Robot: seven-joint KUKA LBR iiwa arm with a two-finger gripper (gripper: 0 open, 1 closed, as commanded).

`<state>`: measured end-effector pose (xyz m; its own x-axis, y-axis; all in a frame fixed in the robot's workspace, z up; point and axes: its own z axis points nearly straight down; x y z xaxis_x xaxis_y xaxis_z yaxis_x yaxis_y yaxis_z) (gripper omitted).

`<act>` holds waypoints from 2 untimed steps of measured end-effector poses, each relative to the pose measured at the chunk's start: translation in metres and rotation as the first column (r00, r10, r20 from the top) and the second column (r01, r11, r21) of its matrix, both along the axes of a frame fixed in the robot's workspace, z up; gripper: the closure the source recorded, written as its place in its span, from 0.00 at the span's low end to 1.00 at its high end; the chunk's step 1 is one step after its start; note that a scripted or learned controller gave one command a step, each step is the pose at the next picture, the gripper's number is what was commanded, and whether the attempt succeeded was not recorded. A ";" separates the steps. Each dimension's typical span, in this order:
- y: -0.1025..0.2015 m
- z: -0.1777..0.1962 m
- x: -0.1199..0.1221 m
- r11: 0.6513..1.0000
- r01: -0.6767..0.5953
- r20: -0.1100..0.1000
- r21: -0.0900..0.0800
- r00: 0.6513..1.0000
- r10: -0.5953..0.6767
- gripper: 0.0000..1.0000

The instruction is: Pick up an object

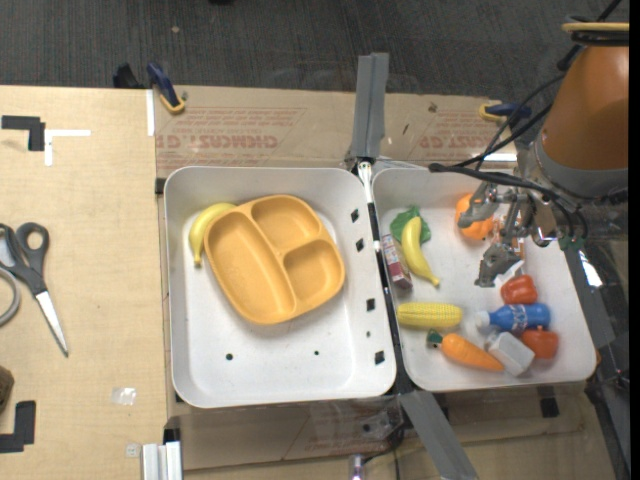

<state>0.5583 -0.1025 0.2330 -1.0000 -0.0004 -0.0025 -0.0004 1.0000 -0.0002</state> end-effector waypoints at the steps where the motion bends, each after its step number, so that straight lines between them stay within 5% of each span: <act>1: -0.001 -0.124 0.041 1.000 -0.005 -0.001 0.000 1.000 0.005 0.00; 2: 0.010 -0.140 0.041 1.000 -0.003 0.001 0.000 1.000 0.003 0.00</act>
